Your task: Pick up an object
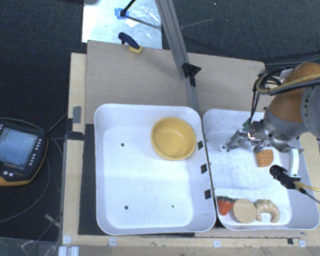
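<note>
Claw over right bin, finger state impossible to tell, nothing seen gripped, orange block just beside it, tomato, round slice and croissant along near edge, yellow bowl in left bin

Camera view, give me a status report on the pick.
Gripper low over the right white bin, nothing seen between its fingers. Orange-brown block just beside it. Croissant, tan round disc and red piece untouched at the near edge.
</note>
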